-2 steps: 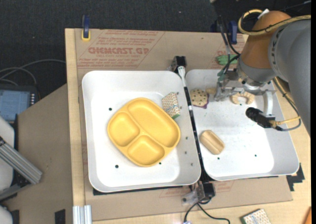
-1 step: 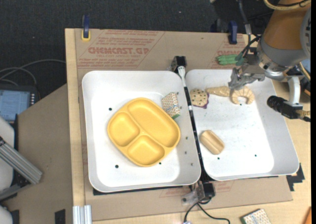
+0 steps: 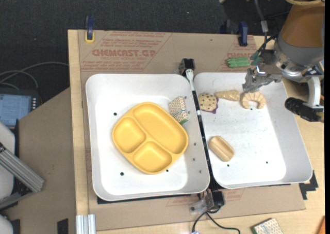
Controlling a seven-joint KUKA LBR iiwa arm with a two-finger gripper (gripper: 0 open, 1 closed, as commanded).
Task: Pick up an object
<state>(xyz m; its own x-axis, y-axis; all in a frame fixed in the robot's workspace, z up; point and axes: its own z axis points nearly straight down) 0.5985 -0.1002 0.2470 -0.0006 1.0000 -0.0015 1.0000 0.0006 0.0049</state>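
The metal two-finger gripper [image 3: 253, 84] hangs over the far part of the right-hand shallow white plastic bin [image 3: 289, 161], its tip just above a pale tan curved pastry-like piece [image 3: 253, 99]. Whether it touches that piece cannot be told, nor how its tip is set — the parts blur together there.

Nearer the camera than the gripper, and to its left in the view, a smooth tan bread-roll-shaped block [image 3: 221, 148] lies on the bin floor, well apart from the tip, its long axis running diagonally from far-left to near-right. Farther back, just left of the gripper, a round beige cookie with dark specks [image 3: 208, 102] sits by the bin's left wall, and a pale elongated lumpy piece [image 3: 228, 95] stretches from it towards the curved piece, roughly sideways across the view.

Far to the gripper's left, the left-hand white bin [image 3: 100, 140] holds a glossy yellow three-compartment plastic tray [image 3: 149, 137] and, at its far-right corner, a small patterned crumpled scrap [image 3: 178, 107]. Beyond the gripper on the brown board lies a small green object [image 3: 238, 62].
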